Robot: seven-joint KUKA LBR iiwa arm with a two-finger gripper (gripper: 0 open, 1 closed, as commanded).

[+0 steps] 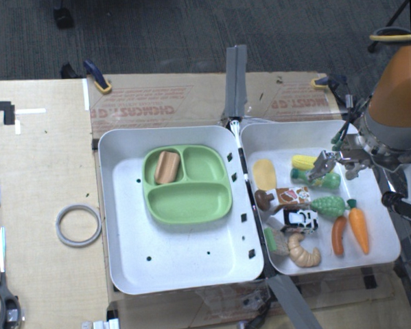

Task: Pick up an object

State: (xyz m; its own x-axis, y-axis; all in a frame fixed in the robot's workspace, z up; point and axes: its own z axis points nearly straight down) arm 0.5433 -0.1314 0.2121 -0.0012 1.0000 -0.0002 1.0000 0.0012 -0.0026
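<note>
My gripper (322, 169) hangs over the right bin (382, 251), reaching in from the right, its fingers spread apart with nothing between them. Its tips sit just above a green toy vegetable (328, 182) and beside a yellow corn cob (302, 162). Around them lie a pale yellow piece (263, 172), a brown mushroom (263, 199), a small snack box (292, 196), a black-and-white toy (301, 219), a green bumpy vegetable (329, 205), a red chili (338, 235), an orange carrot (359, 228) and a croissant (304, 252).
The left bin (128, 254) holds a green divided plate (188, 184) with a bread roll (166, 166) in its back left compartment. On the bench to the left lie a grey ring (78, 224) and scissors (5, 305). A metal divider (236, 83) stands between the bins.
</note>
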